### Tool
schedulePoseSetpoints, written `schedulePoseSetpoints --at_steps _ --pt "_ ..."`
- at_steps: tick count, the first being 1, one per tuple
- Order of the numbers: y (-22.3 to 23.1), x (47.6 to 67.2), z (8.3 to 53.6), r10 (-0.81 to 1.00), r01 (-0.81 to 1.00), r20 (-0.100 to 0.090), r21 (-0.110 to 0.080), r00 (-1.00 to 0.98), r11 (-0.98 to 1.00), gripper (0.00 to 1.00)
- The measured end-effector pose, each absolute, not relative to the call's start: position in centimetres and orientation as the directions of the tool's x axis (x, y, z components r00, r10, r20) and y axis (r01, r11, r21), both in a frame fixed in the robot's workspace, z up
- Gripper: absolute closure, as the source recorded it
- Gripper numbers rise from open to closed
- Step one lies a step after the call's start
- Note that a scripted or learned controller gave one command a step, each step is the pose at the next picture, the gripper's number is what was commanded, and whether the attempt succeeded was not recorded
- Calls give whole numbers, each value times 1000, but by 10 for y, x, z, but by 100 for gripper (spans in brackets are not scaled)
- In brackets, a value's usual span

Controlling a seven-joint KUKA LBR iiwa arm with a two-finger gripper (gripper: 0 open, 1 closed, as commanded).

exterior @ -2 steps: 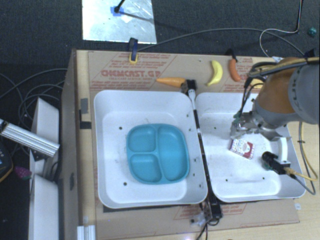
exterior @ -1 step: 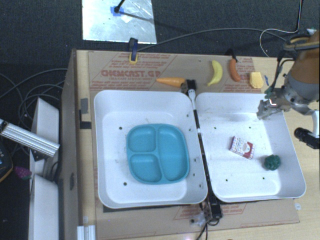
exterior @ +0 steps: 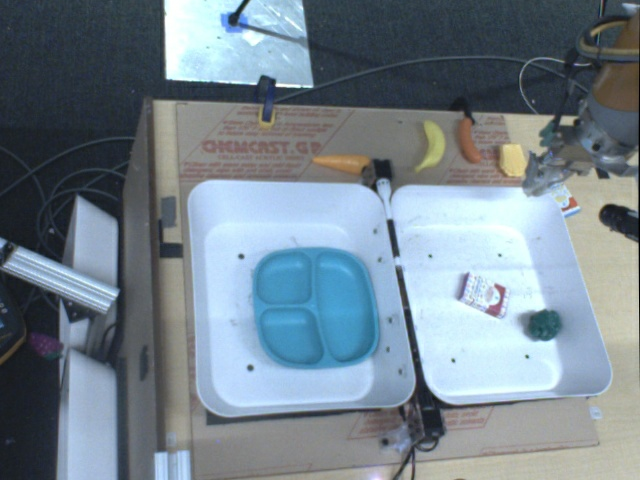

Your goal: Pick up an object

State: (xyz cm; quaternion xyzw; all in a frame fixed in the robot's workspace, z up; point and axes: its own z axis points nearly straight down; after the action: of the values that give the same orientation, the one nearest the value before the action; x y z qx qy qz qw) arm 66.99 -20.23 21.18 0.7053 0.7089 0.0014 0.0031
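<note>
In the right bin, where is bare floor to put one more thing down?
The right bin's whole left half is bare, up to the red box. The back strip is bare too. Its right front part is crowded by the box and green ball.

Two bins side by side on the surface (exterior: 300, 138). Left bin (exterior: 215, 268) holds a divided tray (exterior: 315, 305) near centre. Right bin (exterior: 570, 308) holds a small packet (exterior: 483, 295), with a ball (exterior: 544, 325) just right of it, toward the front. Behind the bins lie a carrot (exterior: 342, 163), banana (exterior: 432, 145), sausage (exterior: 468, 140) and block (exterior: 513, 159), left to right. Gripper (exterior: 547, 175) hangs over the right bin's back right corner.
</note>
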Motion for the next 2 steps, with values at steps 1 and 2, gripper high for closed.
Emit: schedulePoseSetpoints --at_steps 1,2 --pt "-202 669 211 1000 1000 -2 4 -5 5 0" --pt "-207 617 145 1000 1000 0 -1 -1 1 0"
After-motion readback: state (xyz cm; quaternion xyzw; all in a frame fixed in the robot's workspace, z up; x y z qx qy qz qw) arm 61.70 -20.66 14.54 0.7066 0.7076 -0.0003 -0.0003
